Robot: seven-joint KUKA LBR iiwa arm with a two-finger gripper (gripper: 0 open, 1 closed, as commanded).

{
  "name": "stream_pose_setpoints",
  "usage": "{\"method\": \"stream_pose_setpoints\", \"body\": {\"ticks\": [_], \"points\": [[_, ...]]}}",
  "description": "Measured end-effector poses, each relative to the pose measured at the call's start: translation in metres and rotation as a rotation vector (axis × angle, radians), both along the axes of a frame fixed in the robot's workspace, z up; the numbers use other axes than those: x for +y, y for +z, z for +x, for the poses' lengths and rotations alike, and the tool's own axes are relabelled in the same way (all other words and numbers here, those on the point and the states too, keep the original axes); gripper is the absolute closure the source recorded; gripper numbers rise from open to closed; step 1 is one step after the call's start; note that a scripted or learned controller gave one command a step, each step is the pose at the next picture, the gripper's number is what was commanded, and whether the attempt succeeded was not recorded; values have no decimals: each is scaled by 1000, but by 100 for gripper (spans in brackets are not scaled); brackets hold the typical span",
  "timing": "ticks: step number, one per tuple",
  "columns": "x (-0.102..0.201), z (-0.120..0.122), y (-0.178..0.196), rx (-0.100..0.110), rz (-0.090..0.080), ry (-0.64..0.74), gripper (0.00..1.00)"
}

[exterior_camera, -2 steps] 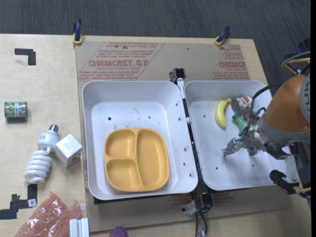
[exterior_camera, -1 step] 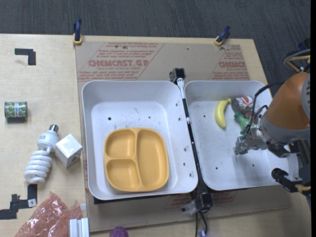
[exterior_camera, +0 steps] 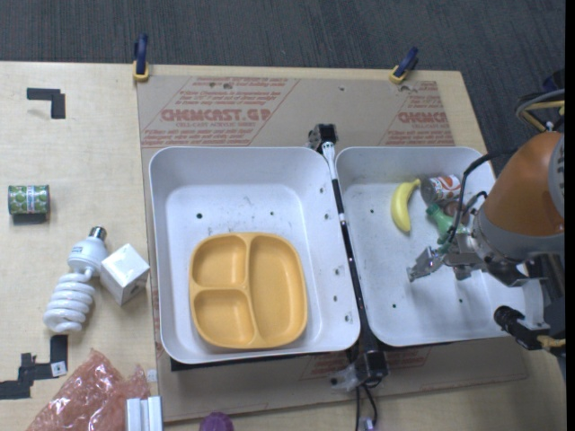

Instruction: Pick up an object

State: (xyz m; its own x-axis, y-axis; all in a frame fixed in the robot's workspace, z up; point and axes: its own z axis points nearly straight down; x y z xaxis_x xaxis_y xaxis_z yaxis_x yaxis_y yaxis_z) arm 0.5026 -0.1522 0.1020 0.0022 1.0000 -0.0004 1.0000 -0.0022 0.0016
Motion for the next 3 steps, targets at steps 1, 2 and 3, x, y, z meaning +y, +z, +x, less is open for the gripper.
{"method": "stream_pose_setpoints", "body": {"ticks": [1, 2, 3], "points": [[-1, 1, 10, -2, 0, -2, 100], [-1, 1, 10, -2, -1, -1, 0], [-1, 3, 20, -5, -1, -3, 100]]}}
